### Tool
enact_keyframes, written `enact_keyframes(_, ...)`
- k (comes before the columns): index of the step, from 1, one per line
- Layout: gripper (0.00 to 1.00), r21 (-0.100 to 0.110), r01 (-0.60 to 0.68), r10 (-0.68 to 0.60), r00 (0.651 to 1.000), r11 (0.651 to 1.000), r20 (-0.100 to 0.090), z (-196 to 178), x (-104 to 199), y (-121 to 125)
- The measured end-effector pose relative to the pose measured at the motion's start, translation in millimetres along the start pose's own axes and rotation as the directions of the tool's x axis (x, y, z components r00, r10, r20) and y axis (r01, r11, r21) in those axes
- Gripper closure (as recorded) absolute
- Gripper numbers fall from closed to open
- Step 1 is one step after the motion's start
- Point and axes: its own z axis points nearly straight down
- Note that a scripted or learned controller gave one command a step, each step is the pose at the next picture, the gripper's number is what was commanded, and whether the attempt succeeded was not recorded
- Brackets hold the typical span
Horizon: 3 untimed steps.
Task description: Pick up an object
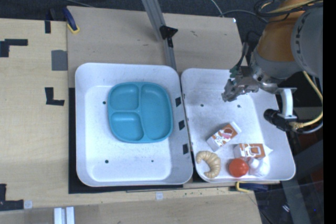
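Camera view puts our end effector [231, 92], grip state unclear, up-frame of the carton [223, 136] lying diagonally below.

The arm [294, 39] enters from the right edge of the view, its grey link and orange band uppermost. The wrist angles down and to the left. The gripper [231, 93] is at the arm's left end, pointing down-left. Nothing is visible between its fingers.
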Motion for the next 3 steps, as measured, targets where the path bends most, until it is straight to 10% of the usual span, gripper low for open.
enact_keyframes(3, 1.00, 0.002, 0.007, -0.007, 1.000, 1.000, -0.002, 2.4, 162.9, -17.0)
